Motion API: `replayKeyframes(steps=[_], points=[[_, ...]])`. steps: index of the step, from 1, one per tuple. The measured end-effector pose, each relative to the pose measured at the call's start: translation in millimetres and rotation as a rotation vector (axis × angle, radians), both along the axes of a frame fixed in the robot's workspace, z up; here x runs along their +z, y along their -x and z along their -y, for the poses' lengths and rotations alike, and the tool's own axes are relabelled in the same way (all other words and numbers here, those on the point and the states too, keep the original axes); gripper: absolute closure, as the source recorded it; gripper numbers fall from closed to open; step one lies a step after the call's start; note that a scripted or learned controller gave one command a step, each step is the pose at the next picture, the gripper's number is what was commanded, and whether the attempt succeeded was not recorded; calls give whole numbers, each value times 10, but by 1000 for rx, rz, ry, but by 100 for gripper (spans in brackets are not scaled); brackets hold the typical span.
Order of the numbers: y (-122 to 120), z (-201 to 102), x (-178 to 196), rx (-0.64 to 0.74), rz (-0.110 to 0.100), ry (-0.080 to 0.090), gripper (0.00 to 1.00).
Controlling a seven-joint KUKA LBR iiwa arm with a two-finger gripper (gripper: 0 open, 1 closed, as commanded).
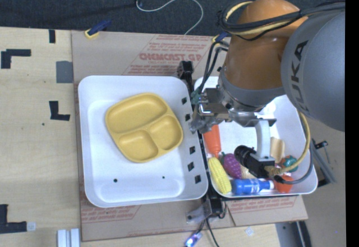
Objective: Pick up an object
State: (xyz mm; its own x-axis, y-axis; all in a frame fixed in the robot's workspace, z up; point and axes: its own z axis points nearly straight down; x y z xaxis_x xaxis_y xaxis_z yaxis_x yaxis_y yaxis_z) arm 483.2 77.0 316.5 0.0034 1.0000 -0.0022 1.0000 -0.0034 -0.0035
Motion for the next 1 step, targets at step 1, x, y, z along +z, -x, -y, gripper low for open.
replayKeyframes(steps=[1], points=[[-13, 257, 1036, 3, 14, -3, 100]])
